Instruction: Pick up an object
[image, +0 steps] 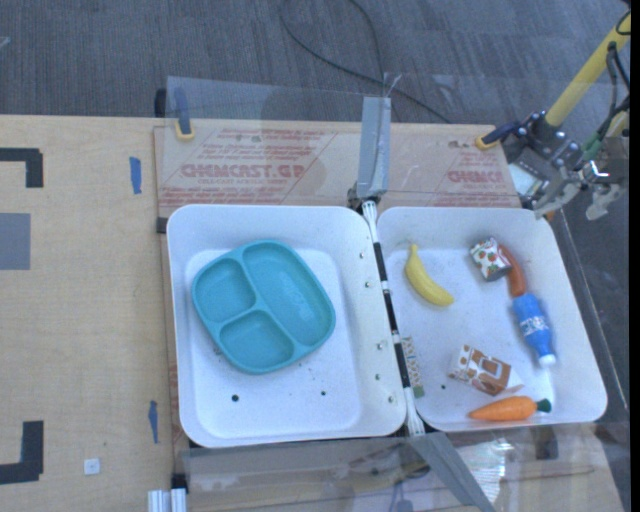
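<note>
My gripper (553, 183), a cluster of dark metal and pale grey parts at the far right, a yellow shaft (585, 75) rising behind, thin cables trailing alongside it

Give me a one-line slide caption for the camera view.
Gripper poised above the right bin's far corner; banana, bottle and carrot inside, teal plate in the left bin.
</note>
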